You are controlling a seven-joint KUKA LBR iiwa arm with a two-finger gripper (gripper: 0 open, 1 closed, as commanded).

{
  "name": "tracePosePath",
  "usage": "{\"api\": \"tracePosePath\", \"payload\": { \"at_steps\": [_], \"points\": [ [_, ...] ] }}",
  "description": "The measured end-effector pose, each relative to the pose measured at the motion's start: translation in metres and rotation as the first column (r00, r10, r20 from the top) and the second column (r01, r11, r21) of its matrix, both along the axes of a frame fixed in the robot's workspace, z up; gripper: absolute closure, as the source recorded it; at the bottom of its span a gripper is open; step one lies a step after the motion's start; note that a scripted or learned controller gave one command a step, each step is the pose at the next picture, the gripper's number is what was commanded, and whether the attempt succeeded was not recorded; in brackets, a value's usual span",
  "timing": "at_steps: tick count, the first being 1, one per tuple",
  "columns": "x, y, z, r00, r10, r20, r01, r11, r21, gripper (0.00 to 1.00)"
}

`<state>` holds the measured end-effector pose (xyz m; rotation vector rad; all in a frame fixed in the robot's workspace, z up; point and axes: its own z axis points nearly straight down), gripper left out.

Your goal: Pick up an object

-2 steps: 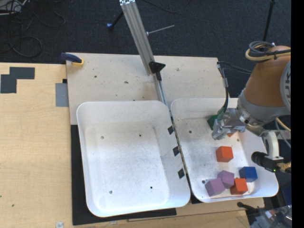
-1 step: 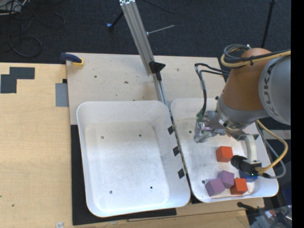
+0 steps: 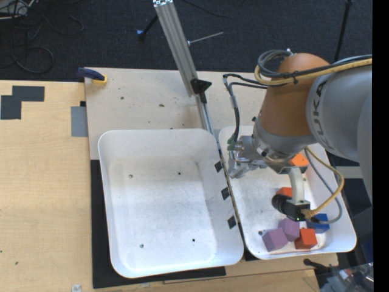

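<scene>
We see a large grey arm [image 3: 340, 114] with an orange band reaching in from the right edge of the frame and covering much of the right side. At centre and lower left lies the left bin [image 3: 158, 205], a wide white tray with only a few dark specks on its floor. Beside it, at lower right, sits the right bin [image 3: 258, 205], partly hidden under the arm.

The gripper [image 3: 238, 166] hangs over the upper left part of the right bin, close to the wall shared by the two bins. We cannot tell whether it is open or closed, or whether it holds anything.

The objects to pick cluster in the lower right corner of the right bin, apart from the gripper: two purple blocks [image 3: 275, 239], an orange block [image 3: 307, 238] and a blue block [image 3: 320, 219].

We judge this to be the approach step, with nothing yet grasped. The next move calls for shifting toward the cluster and descending on one block.
</scene>
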<state>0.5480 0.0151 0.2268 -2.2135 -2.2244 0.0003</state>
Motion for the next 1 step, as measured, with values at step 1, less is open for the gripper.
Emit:
{"api": "tracePosePath", "payload": {
  "at_steps": [1],
  "points": [
    [0.0,0.0565,-0.0096,1.0,0.0,-0.002,0.0,1.0,-0.001,1.0]
  ]
}}
